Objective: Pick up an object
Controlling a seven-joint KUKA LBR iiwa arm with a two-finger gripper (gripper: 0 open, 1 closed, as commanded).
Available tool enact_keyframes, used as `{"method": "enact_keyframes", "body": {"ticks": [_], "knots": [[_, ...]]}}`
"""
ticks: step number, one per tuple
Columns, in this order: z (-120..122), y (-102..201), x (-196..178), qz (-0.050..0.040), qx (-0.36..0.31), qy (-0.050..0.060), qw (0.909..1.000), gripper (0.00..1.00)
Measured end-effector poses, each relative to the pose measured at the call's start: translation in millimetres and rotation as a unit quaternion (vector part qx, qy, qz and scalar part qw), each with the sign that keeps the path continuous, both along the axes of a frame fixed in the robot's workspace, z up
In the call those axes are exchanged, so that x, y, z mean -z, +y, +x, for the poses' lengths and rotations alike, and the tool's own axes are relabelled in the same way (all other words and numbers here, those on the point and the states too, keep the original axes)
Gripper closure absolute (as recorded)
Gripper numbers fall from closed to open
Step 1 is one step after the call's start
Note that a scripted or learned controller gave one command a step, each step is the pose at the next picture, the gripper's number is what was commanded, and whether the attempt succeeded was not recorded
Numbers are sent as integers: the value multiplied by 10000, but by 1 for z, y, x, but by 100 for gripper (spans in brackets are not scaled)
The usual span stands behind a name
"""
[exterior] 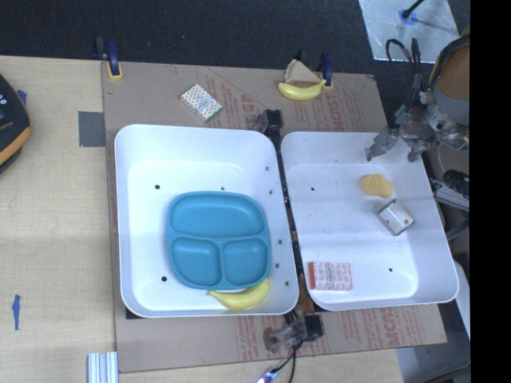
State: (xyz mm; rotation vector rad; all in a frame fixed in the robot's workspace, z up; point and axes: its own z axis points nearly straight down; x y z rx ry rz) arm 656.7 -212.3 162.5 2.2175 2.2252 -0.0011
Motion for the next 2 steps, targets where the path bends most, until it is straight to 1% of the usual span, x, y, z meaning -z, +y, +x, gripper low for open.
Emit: {"method": "enact_keyframes", "body": {"ticks": [1, 2], "knots": [[-29, 5, 37, -4, -10, 17, 10000, 0], [-56, 1, 48, -2, -7, 18, 10000, 0]]}}
